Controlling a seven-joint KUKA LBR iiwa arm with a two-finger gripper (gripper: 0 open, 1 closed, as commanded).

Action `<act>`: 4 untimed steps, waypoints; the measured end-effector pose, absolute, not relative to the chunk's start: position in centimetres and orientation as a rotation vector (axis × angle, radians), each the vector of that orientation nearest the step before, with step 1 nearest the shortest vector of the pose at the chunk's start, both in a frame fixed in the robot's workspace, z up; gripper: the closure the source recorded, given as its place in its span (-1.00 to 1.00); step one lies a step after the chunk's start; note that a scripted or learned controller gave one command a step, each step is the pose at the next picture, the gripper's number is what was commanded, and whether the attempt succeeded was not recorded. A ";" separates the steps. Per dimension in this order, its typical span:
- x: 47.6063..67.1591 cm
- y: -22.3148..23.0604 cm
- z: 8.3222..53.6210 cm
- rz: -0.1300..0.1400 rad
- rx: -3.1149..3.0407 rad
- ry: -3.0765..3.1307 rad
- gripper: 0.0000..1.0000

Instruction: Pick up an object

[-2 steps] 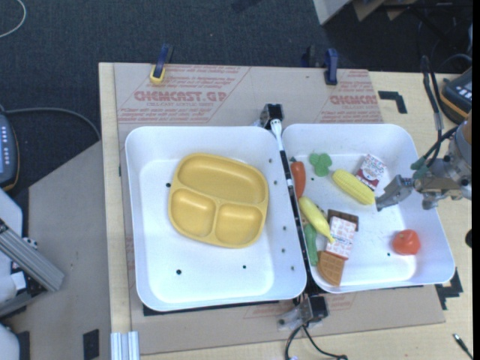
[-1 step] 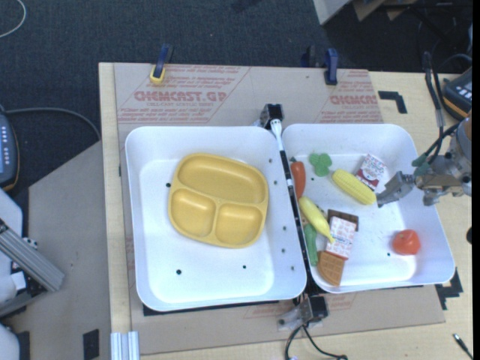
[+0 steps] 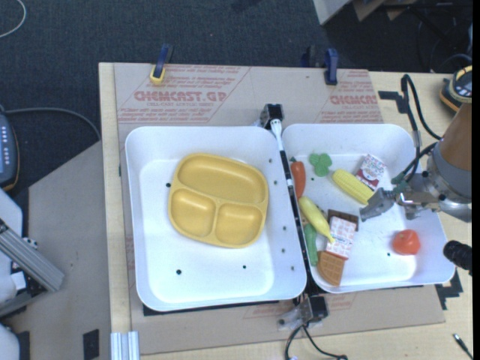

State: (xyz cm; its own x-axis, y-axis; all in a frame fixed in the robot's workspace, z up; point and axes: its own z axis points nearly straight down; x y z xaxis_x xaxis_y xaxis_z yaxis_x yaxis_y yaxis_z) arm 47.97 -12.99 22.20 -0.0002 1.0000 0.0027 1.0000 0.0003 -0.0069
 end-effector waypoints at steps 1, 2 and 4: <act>47.9 -12.8 15.8 0.005 -2.217 -2.215 -1.00; 48.0 -12.4 11.5 0.004 -2.217 -2.216 -1.00; 48.4 -12.3 10.0 -0.014 -2.226 -2.225 1.00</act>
